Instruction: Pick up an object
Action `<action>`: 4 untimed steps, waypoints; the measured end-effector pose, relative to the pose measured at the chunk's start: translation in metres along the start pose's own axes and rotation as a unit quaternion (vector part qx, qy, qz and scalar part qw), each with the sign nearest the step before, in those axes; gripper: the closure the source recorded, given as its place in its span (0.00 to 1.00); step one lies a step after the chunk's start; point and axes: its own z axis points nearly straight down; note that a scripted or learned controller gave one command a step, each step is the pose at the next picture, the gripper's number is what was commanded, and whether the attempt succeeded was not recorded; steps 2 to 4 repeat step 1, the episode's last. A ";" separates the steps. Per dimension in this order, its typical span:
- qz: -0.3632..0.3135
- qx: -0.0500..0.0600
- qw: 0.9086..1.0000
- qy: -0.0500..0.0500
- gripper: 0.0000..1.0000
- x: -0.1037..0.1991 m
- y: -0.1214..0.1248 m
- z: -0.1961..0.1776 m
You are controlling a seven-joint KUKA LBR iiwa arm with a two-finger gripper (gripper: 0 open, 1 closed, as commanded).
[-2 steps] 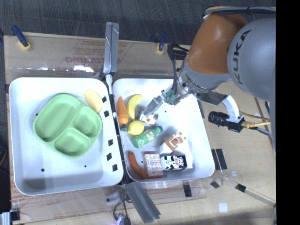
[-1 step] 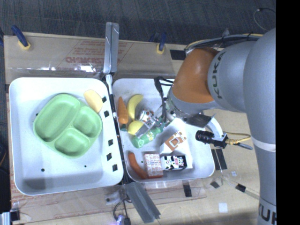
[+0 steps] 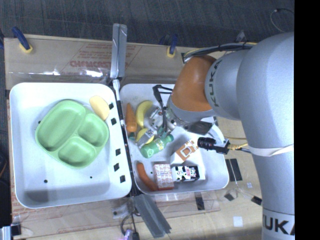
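My gripper (image 3: 161, 122) is low in the right bin (image 3: 216, 180), among a cluster of objects. Just left of it lies a yellow banana (image 3: 143, 112), and further left an orange carrot (image 3: 131, 120). A green bottle (image 3: 156, 145) lies directly below the gripper tip, touching or nearly touching it. A small orange-and-white box (image 3: 186, 150) sits to the lower right. The arm's orange band (image 3: 194, 86) hides the bin's back right part.
Near the right bin's front edge lie a brown sausage (image 3: 144, 176), a pinkish packet (image 3: 163, 176) and a black-and-white carton (image 3: 186, 172). The left bin (image 3: 30, 184) holds a green divided plate (image 3: 72, 132) and a yellow lemon-like item (image 3: 99, 107).
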 end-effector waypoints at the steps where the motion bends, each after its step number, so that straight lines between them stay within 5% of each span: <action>1: -0.002 0.000 1.000 -0.001 1.00 0.000 0.001 -0.010; 4: -0.002 0.000 1.000 -0.001 1.00 0.000 0.001 -0.010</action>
